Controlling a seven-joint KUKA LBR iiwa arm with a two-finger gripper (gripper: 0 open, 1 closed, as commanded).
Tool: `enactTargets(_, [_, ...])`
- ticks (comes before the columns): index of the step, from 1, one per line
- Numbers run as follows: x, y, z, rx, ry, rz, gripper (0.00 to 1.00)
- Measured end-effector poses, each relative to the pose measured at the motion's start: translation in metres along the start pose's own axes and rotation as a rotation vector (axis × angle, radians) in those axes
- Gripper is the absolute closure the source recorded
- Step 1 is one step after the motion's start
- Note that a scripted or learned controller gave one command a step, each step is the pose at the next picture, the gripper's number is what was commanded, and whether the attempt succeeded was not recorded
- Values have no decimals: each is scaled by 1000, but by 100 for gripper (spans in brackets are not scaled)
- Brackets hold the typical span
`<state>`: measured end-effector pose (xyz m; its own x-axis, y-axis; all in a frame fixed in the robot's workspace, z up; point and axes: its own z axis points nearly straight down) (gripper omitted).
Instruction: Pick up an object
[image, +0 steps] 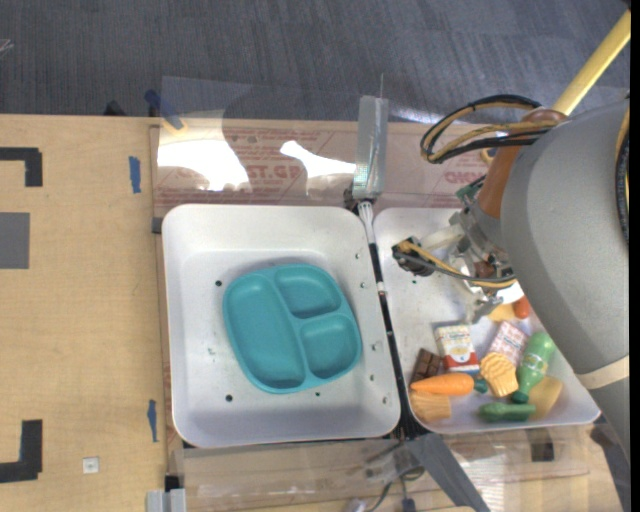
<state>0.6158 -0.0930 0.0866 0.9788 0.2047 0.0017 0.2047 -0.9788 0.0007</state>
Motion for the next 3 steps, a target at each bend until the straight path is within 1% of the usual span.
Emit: enactTargets(3, [8, 1, 0, 1, -5, -5, 0])
